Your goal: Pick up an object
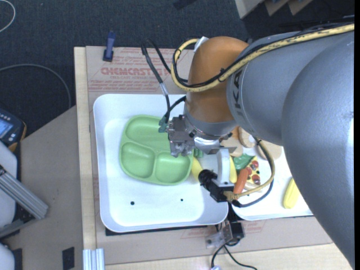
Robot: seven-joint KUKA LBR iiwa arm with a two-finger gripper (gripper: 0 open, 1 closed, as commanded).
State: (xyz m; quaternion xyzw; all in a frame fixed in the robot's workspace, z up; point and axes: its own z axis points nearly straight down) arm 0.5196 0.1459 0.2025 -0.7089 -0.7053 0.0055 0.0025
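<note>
A light green divided plate [147, 151] lies in the left white bin [112, 201]. My gripper [180, 144] hangs over the plate's right edge, close to the wall between the two bins; its tip is hidden under the wrist. Just right of the gripper lies a small yellow piece [196, 167]. In the right bin [270, 210] I see an orange carrot [242, 180], a green toy piece [242, 162] and a yellow banana-like object [291, 193], all partly covered by the arm.
The big grey arm with its orange band [216, 77] covers most of the right bin. A black cable connector [214, 187] hangs over the bin divider. Cardboard [129, 66] lies under the bins, with a blue clip [109, 46] at its far edge.
</note>
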